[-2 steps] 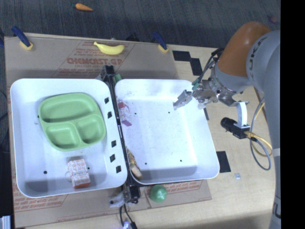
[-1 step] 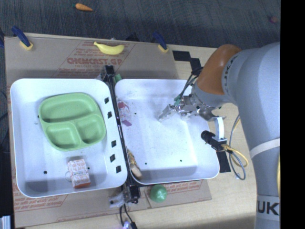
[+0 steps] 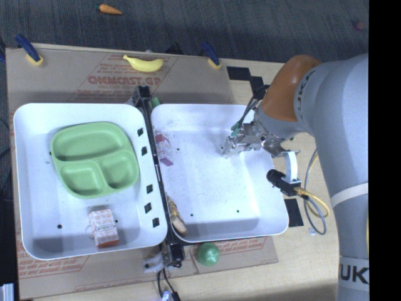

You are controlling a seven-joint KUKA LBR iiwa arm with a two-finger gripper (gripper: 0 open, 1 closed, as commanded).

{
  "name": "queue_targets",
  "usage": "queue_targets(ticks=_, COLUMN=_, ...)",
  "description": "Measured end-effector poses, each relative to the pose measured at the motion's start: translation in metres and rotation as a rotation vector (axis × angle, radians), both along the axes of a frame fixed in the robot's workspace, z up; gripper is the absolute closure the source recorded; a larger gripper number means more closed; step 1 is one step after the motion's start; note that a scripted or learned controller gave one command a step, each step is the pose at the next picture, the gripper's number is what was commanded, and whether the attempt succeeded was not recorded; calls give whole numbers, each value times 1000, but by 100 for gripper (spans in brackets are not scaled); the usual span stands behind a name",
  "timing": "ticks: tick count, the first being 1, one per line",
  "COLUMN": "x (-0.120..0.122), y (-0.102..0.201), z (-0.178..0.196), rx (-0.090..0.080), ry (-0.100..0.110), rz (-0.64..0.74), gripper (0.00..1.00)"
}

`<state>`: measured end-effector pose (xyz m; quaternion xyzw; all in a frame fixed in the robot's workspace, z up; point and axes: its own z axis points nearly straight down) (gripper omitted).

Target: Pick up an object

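Nearest the camera, a green ball is sitting on the surface just outside the front rim of the right bin. Beside it, at the front end of the divider between the bins, a small tan object is lying against the right bin's front left corner.

In the left bin, a small red and white packet is lying near the front wall. Behind it, a green sectioned tray is taking up the middle of that bin, lying flat with its compartments facing up.

In the right bin, a pale pinkish wrapper is lying against the left wall, just beside the divider. It is well apart from the tool, which is reaching in from the right and hovering over the bin's rear right part. The bin floor directly under the tool is looking bare white, so the nearest things to pick are lying off to the tool's left and toward the front. Whether the tool is spread or pressed together cannot be told from this slant, and nothing is showing in its grasp.

The grey arm with its orange band is crossing the right rim of the bin.

Farther back, a yellow banana is lying on the cardboard behind the bins. Beyond the surface, a small orange object is resting on the dark floor.
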<state>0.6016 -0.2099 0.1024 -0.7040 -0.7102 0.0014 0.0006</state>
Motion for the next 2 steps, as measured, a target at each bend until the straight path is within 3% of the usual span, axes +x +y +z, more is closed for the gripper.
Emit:
queue_targets(ticks=1, x=-97, y=-2, z=125, rx=0, ry=-4, rz=-5, gripper=100)
queue_targets(ticks=2, x=-97, y=-1, z=124, rx=2, ry=-1, rz=-5, gripper=0)
